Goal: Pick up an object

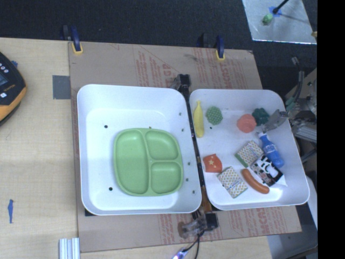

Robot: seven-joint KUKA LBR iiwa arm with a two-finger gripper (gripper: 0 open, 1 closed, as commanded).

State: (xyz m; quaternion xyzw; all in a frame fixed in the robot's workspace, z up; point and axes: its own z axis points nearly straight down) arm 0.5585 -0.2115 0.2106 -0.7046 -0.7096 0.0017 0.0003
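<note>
The right bin point(232, 102) holds several small objects. Along its left wall lies a yellow banana point(198, 118), with a green knobbly ball point(214, 115) beside it. A pinkish-red ball point(246, 123) and a dark green toy point(261, 115) sit near the back right. A blue bottle point(271, 150), a black-and-white toy point(266, 170), a red sausage point(255, 181), two checkered packets point(249, 152) point(232, 182) and an orange-red piece point(212, 163) fill the front. My gripper point(273, 120) reaches in low over the bin's right rim, just right of the dark green toy and above the blue bottle.
The left bin point(97, 104) holds a green divided plate point(147, 161). Both bins rest on a cardboard sheet point(140, 63) clamped at the back. A yellow-and-black device point(8, 90) lies at the far left of the bench.
</note>
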